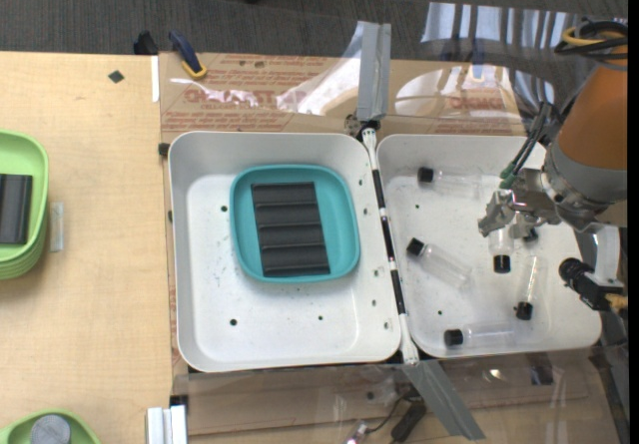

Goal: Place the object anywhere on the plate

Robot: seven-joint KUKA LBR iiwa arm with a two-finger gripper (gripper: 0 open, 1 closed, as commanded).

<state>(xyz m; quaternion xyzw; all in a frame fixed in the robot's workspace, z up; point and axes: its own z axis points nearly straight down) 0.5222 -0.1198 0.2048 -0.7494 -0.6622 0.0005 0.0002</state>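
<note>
1. Though the arm is over the right bin (469,302), no object is visibly in the gripper (506,220), so I judge the placing not done.
2. Nearest the camera: a clear vial with a black cap (454,337) lies flat by the right bin's front wall. A second vial (522,310) lies just behind it, to the right.
3. Mid bin: a third vial (416,248) lies at a slant on the left side. A fourth black cap (500,262) sits just below the gripper. I can't tell whether they touch.
4. The gripper hangs low over the right half of this bin. Released or clenched: cannot tell, since the hardware blurs into the clear tubes.
5. Same depth, left bin (200,262): the teal plate (243,232) sits near its centre. A dark ribbed block (290,227) already lies on it, squarely inside the rim.
6. Judgement: the task's object is likely one of the vials, and all the ones seen are in the right bin, well apart from the plate. If the block is the object, it is already placed; I can't settle which.
7. Left to do, if it's a vial: secure a grasp, lift, cross the divider between the bins, then set it down on the plate beside or on the block.
8. Farther back: a fifth vial (426,175) lies near the right bin's rear wall.
9. Farthest: cardboard (260,83) behind the bins.
</note>
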